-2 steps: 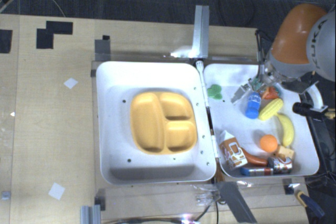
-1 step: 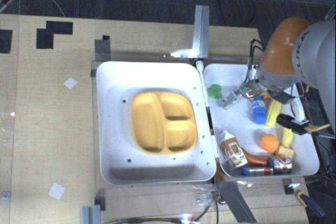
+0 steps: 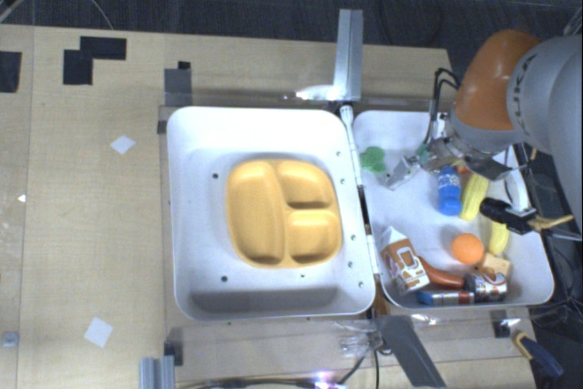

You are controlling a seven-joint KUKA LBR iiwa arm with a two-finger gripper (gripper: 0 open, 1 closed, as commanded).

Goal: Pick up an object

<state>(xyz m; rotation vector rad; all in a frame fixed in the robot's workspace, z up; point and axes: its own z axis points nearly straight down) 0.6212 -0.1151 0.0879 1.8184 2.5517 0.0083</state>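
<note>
Our hand (image 3: 401,170) hangs low over the far half of the right bin (image 3: 545,285), reaching in from the right below the grey arm (image 3: 551,96) and its orange band (image 3: 487,91). We cannot tell whether it is apart or together. Nearest to us, along that bin's near wall, a blue pen (image 3: 428,296) and a can (image 3: 487,288) lie close together. Just behind them a brown and white carton (image 3: 405,261) sits by the bin's left wall, and a red piece (image 3: 439,274) runs from beside it toward the can. A little farther back we see an orange ball (image 3: 466,248) with a tan block (image 3: 497,266) just to its right. Beyond those lie a yellow piece (image 3: 498,237), then a yellow stick (image 3: 474,196) just beside a blue bottle (image 3: 448,193), which is near the hand on its right. A green piece (image 3: 372,159) lies just left of the hand, close to the bin's left wall. The left bin (image 3: 182,196) holds a yellow tray (image 3: 278,212) with three compartments, set in its middle. Both bins rest side by side on the wooden worktop (image 3: 82,241). At the far edge a metal post (image 3: 349,50) stands between them, and black marks (image 3: 91,55) show on the worktop far to the left.
</note>
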